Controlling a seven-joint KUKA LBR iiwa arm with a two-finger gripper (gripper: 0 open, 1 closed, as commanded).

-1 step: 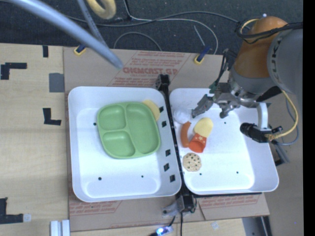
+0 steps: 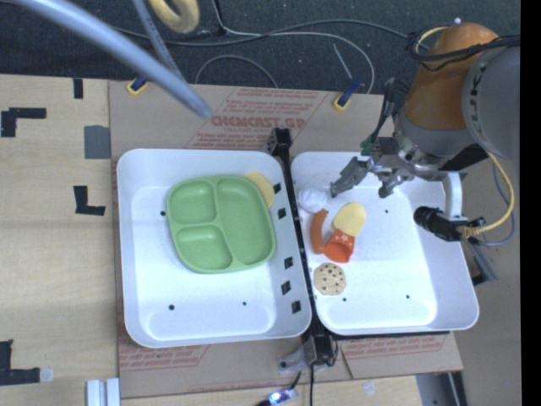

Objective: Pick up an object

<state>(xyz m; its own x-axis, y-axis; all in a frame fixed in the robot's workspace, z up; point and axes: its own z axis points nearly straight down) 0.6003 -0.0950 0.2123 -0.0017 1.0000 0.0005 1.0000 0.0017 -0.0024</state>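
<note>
My gripper (image 2: 365,184) hangs over the back part of the right bin (image 2: 423,303), its two fingers spread open with nothing between them. Just below it lie a yellow lemon-like piece (image 2: 350,217), a red block (image 2: 338,247) and an orange carrot-like stick (image 2: 318,229), bunched together. A round cookie with dark chips (image 2: 330,279) lies nearer the front by the bin's left wall. A small white object (image 2: 312,199) rests at the back left of this bin.
The left bin (image 2: 144,311) holds a green divided plate (image 2: 221,224) with a pale yellow piece (image 2: 263,186) at its back right corner. A divider wall (image 2: 292,244) separates the bins. Cables run behind the bench.
</note>
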